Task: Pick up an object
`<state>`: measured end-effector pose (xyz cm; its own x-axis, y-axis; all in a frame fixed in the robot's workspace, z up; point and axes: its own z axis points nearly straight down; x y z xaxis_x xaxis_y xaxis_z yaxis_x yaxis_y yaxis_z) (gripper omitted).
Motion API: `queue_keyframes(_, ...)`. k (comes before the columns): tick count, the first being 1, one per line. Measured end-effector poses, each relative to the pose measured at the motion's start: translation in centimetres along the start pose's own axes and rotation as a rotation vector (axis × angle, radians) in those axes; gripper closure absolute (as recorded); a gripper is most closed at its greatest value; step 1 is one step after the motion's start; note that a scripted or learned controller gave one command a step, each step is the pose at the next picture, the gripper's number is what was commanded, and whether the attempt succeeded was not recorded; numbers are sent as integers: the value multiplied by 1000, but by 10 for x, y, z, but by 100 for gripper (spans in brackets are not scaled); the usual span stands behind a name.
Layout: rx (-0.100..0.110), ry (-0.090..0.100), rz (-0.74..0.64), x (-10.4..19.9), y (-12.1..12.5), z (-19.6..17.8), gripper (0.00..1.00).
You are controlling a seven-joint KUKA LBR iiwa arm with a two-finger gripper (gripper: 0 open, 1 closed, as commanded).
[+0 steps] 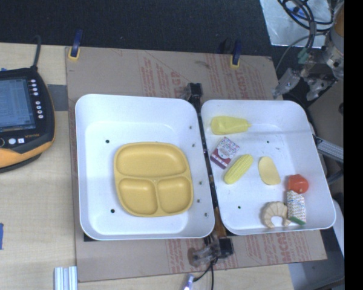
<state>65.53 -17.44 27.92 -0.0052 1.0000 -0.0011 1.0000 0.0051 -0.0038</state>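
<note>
White plastic makes up both shallow bins: the left bin carries a yellow divided tray, and the right bin holds all the loose pieces worth going after. At its far left lies a yellow squash-like piece; nearer, a small red-and-white packet sits just beside an ear of corn, with a pale yellow oval a little to the right. Toward the near right corner a red tomato rests just beside a printed wrapper and a croissant, these three crowded together. The gripper hangs beyond the bin's far right corner, above the bench and well apart from every piece; whether its pincer is spread or pressed together I cannot tell, since it is small and cluttered with cables. Nothing is held, so the approach has yet to begin. To do this well, I would choose an isolated target, such as the squash-like piece or the oval, rather than the crowded corner. The arm should come down directly over the piece's middle, with its fingers set across the narrow width, staying off the bin wall before closing.
</note>
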Motion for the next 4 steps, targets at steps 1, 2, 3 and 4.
queue_keyframes(1,2,0,-2,67,-36,72,0)
queue_keyframes(2,1,-1,-2,91,-69,74,0)
queue_keyframes(3,3,0,0,80,-76,170,0)
queue_keyframes(4,0,0,-1,79,-93,177,0)
